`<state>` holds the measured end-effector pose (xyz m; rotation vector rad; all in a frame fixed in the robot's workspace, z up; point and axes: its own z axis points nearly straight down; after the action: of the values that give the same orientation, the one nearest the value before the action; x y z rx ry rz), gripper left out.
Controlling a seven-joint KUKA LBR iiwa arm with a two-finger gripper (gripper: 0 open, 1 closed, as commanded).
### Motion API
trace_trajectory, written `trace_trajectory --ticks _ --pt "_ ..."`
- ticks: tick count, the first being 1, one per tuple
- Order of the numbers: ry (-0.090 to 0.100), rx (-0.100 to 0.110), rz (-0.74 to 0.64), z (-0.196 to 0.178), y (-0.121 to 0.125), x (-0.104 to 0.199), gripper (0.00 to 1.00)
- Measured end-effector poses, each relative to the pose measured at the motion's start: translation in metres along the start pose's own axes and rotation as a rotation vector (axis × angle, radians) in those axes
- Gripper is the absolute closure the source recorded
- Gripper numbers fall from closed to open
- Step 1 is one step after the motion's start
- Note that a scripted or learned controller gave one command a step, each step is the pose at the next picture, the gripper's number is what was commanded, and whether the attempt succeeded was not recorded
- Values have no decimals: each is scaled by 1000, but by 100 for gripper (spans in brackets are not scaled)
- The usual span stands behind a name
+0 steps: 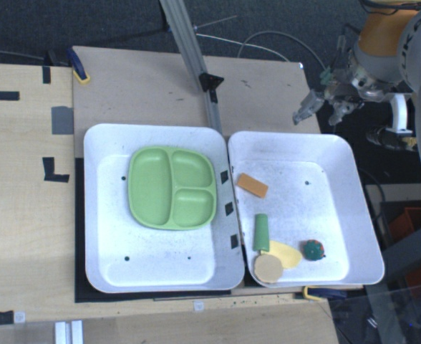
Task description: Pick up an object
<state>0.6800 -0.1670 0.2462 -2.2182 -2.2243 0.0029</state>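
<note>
In the right bin [339, 156] lie an orange block [252, 185], a green cylinder [260, 232], a yellow flat piece [288, 254], a tan disc [268, 268] and a small green-and-red ball [312, 249]. My gripper [319, 115] hangs above the bench just beyond the right bin's far edge, well apart from all of them. Its two fingers [305, 110] are spread, with nothing between them.
The left bin [103, 213] holds a green three-compartment plate [172, 188]. A slanted metal post [189, 41] rises behind the gap between the bins. Cables trail over the dark floor near the arm's wrist.
</note>
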Motion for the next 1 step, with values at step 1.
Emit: trace_trajectory --ticks 1 --pt "0 0 0 0 0 0 0"
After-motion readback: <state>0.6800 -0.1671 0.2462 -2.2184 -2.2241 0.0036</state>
